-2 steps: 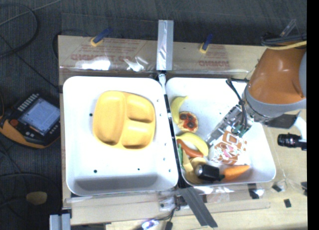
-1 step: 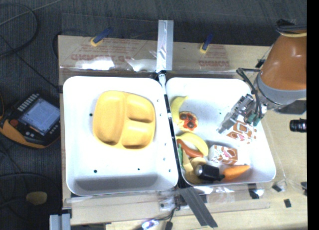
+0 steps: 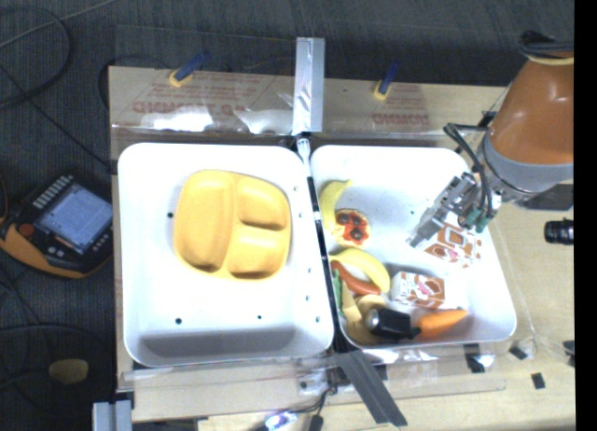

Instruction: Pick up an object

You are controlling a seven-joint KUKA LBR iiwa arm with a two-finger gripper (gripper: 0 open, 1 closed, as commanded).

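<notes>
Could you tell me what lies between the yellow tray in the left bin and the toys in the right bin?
In the camera view, the bins' adjoining white walls separate the yellow tray from the toys.

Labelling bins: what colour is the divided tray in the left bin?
Yellow, plain with no pattern. The tray shows best in the camera view.

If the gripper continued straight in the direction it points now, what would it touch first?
The gripper points down and to the left in the camera view. It would probably touch the bare white floor of the right bin first. Further along that line lies a banana, but depth is unclear from above.
</notes>
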